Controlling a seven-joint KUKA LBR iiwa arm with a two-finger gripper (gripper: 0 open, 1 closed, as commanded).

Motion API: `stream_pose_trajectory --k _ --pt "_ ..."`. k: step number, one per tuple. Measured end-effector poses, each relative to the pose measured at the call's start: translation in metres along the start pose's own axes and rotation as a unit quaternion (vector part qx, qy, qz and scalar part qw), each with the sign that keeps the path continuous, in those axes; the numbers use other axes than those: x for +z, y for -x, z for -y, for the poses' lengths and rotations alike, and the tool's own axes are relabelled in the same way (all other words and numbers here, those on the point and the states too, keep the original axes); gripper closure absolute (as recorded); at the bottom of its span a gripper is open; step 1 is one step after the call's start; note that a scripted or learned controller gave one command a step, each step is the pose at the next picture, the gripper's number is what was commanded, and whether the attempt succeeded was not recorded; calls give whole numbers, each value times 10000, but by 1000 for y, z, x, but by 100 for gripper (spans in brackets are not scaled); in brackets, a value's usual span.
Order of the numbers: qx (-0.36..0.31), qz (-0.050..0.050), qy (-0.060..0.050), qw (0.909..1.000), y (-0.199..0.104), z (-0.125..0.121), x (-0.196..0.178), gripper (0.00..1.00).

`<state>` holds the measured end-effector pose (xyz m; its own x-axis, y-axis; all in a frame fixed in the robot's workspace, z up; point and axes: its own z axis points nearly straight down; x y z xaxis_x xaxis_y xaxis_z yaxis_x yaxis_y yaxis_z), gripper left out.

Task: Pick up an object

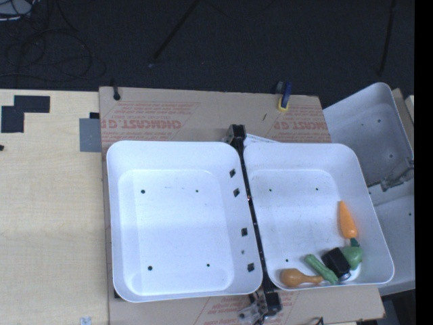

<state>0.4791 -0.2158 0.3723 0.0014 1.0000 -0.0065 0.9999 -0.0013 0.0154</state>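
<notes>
Toys: carrot, black block, gourd heaped in right bin corner, probably slid there.
Gripper: state can't be told.

One fixed view: we look down at a slant from above the near side, at middling range, taking in the left bin and right bin whole, the cardboard beneath, and dark floor beyond.
</notes>
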Motion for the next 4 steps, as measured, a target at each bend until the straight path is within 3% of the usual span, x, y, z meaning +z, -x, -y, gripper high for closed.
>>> stream_pose_trajectory --k 1,2,3,4 --pt "-9 -60 -147 9999 -6 -26 139 0" --pt "-26 -26 -63 10000 -4 -121 208 0" --pt "-15 -5 -5 10000 -2 -141 72 0" --pt "-43 -28 -28 10000 -67 -152 -23 0"
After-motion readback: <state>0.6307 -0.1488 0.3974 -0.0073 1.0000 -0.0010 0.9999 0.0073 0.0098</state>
